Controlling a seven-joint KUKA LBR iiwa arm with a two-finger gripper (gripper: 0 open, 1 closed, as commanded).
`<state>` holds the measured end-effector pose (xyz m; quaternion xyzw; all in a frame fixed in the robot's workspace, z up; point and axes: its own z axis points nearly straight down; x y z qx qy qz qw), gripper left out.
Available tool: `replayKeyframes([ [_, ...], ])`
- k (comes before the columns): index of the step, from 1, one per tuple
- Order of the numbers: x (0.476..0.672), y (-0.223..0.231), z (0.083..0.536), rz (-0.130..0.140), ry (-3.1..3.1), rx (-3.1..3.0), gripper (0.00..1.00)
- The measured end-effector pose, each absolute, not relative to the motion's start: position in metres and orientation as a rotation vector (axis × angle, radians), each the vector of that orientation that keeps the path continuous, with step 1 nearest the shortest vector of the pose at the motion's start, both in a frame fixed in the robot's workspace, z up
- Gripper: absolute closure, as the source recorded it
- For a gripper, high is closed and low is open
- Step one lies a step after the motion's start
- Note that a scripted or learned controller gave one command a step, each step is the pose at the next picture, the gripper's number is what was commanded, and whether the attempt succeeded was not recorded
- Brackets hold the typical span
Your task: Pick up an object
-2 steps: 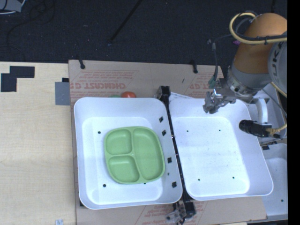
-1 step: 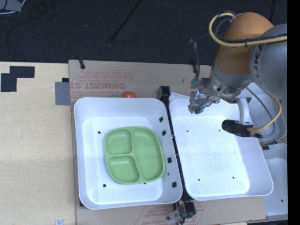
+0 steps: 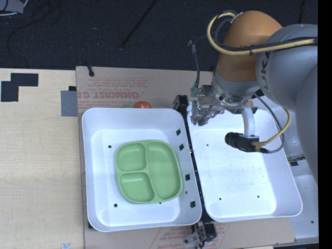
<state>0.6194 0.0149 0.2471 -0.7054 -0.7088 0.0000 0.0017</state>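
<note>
Green plate point(image 3: 149, 170) in left bin point(image 3: 98, 123), well apart from claw point(image 3: 201, 117); claw state unclear.

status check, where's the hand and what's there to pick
Hand over the far rim between the bins, holding nothing visible. Green divided plate flat in left bin, untouched. Small red thing behind that bin.

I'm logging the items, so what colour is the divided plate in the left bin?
Light green, seen in the camera view: the divided plate lies in the left bin.
</note>
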Motion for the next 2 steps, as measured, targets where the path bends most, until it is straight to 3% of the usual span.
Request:
replayKeyframes([
  [2,0.612,0.106,0.222,0.006,-2.222,-2.215,1.00],
])
